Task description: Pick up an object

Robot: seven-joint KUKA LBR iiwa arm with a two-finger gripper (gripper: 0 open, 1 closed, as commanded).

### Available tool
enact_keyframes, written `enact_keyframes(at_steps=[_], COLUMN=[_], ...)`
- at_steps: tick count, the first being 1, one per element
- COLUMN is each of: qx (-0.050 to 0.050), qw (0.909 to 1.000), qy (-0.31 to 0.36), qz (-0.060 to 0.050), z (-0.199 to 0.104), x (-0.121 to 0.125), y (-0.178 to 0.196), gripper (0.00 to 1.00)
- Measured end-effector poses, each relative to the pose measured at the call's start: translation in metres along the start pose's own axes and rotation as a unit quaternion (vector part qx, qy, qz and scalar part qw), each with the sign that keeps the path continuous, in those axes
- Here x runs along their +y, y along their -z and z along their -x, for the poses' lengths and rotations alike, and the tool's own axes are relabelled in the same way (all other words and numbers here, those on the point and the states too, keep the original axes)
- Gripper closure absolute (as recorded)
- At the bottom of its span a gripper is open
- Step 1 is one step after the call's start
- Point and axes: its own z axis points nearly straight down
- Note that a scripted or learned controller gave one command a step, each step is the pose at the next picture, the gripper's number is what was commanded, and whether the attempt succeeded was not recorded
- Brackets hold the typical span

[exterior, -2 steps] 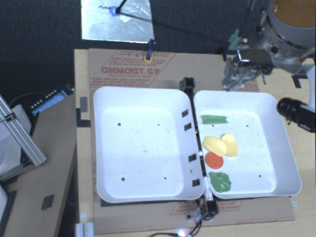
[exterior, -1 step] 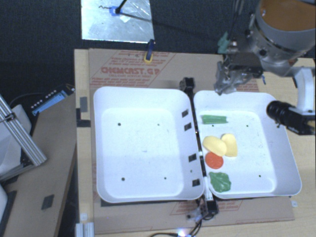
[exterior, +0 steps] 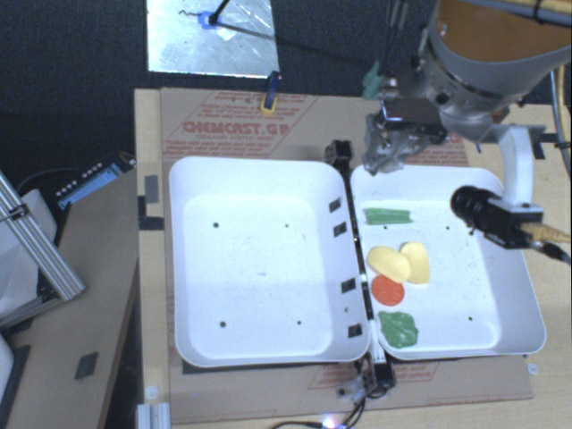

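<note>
The right bin (exterior: 509,324) holds several small objects near its left side. A flat green strip (exterior: 388,214) lies toward the back. Two pale yellow pieces (exterior: 399,264) rest side by side in the middle, touching a red-orange round piece (exterior: 388,290) just in front of them. A green leafy piece (exterior: 399,328) lies at the front. My gripper (exterior: 386,159) hangs over the back left corner of the right bin, above and behind the green strip, apart from all the objects. Nothing shows between its fingers.
The left bin (exterior: 192,239) stands beside the right one, joined by black clips (exterior: 342,231) along the divide. A black cylindrical attachment (exterior: 487,213) on the arm overhangs the right bin's right half. A silver sheet (exterior: 213,25) lies beyond the bench.
</note>
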Motion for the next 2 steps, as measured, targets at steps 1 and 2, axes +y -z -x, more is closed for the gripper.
enact_keyframes(at_steps=[1, 2], qx=[0.0, 0.0], qw=[1.0, 1.0], qy=[-0.001, -0.001], qz=[0.0, 0.0], z=[-0.009, -0.019], x=[0.0, 0.0], y=[-0.003, -0.009], gripper=[1.0, 1.0])
